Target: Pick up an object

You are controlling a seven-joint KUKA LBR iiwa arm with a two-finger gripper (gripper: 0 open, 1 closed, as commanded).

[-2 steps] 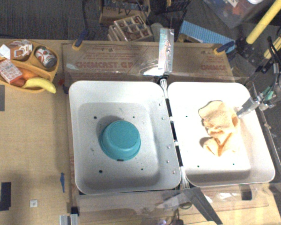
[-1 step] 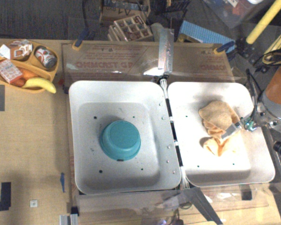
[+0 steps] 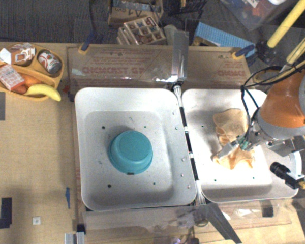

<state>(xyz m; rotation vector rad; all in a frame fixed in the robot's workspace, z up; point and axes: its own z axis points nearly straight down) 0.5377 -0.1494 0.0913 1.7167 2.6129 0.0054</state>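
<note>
A teal bowl (image 3: 131,152) sits upside down in the middle of the left bin (image 3: 91,111). The right bin (image 3: 203,105) holds a tan, bread-like object (image 3: 230,121) and an orange, star-like object (image 3: 242,158) just in front of it. My gripper (image 3: 233,150) is down in the right bin, low over the orange object's left side and close to the tan one. The arm's orange band (image 3: 285,104) rises at the right and covers the bin's right part.
A yellow tray (image 3: 0,78) with a banana (image 3: 43,91) and other play food lies on the bench at the far left. Cardboard (image 3: 127,65) lines the back behind both bins. Black cables (image 3: 251,103) hang by the arm.
</note>
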